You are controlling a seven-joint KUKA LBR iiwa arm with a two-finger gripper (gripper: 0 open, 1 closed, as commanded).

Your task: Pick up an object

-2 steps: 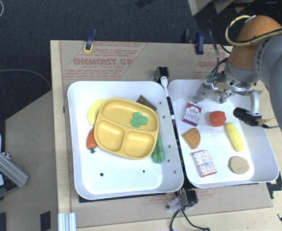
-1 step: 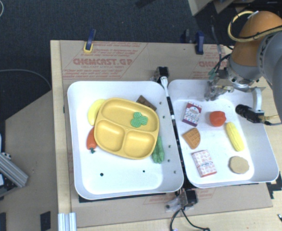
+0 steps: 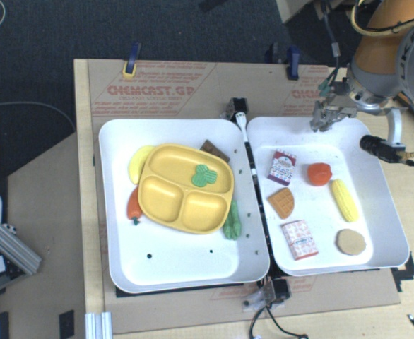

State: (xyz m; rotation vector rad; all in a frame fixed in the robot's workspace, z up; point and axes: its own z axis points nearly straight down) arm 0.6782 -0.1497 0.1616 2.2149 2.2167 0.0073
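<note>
The end effector hung over the far edge of the right bin, its state impossible to tell, because the nearest object, the tomato, lay unheld below it.

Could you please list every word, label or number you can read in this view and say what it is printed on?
"CHEMCAST G.P": red print on the brown board under the bins; the smaller lines beneath it are too blurred to read.
Upper red-and-white packet: print too small to read.
Lower red-and-white packet: print too small to read.

Open floor between tomato and carton
</note>
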